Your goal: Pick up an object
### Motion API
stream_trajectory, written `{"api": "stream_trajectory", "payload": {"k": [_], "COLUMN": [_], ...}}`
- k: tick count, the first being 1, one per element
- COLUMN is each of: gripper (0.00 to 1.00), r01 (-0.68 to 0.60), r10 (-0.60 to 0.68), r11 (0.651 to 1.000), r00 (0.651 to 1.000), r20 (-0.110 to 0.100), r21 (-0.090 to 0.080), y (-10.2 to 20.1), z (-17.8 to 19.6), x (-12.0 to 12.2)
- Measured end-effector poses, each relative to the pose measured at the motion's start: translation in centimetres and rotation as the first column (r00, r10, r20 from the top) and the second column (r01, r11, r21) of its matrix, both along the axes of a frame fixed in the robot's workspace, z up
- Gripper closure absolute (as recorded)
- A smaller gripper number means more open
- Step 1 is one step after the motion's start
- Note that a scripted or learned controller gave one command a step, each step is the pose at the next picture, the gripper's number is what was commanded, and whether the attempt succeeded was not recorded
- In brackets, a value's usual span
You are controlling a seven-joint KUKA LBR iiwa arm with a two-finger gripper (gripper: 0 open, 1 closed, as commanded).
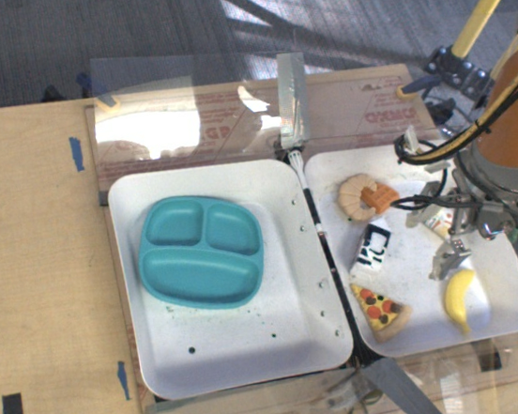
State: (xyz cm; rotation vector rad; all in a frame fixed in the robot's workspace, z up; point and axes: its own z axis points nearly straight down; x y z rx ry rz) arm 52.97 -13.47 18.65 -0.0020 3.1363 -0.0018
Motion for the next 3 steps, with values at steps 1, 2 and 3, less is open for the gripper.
{"api": "stream_trajectory", "payload": {"k": [1, 2, 3], "gripper": [0.0, 1.0, 1.0], "r01": [0.413, 0.411, 0.778], "r10": [-0.413, -0.411, -0.778], "r11": [0.911, 0.912, 0.628], "r00": [0.911, 0.911, 0.628], "r20": [0.006, 0.019, 0.0], "r21": [0.004, 0.007, 0.007], "y": [2.5, 2.6, 7.0], "z": [-9.7, -8.3, 0.1], "x": [3.6, 4.0, 4.6]}}
